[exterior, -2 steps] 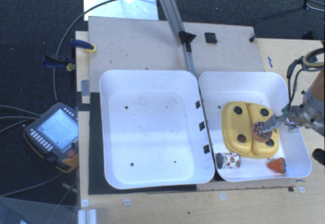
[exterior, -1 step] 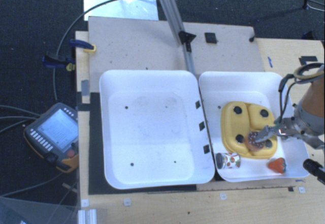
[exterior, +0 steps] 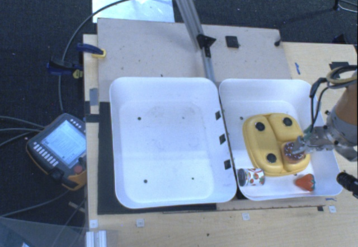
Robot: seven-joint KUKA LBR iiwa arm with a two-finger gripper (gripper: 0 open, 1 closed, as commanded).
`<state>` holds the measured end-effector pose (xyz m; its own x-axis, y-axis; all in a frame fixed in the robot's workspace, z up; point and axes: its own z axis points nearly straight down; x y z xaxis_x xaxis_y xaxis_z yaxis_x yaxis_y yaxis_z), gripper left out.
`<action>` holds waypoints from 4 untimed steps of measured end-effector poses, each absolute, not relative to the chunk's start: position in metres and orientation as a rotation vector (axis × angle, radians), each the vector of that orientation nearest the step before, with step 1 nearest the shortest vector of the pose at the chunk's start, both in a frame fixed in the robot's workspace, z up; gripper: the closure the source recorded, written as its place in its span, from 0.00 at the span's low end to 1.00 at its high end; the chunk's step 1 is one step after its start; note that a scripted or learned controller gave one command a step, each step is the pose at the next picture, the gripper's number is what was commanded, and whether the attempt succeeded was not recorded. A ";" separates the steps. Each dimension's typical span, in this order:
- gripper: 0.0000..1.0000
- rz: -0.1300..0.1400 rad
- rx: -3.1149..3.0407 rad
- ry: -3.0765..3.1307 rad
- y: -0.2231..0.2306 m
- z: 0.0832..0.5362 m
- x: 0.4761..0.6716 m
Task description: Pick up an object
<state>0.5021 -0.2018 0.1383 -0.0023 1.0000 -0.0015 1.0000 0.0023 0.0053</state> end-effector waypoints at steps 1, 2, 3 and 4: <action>1.00 0.003 2.214 2.222 -0.203 0.189 0.494; 1.00 0.006 2.210 2.221 -0.206 0.254 0.497; 1.00 0.002 2.214 2.225 -0.206 0.255 0.498; 1.00 0.002 2.211 2.230 -0.155 0.242 0.501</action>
<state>0.5011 -0.1547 0.2421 -0.0083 1.0000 -0.0001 1.0000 0.0083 0.0021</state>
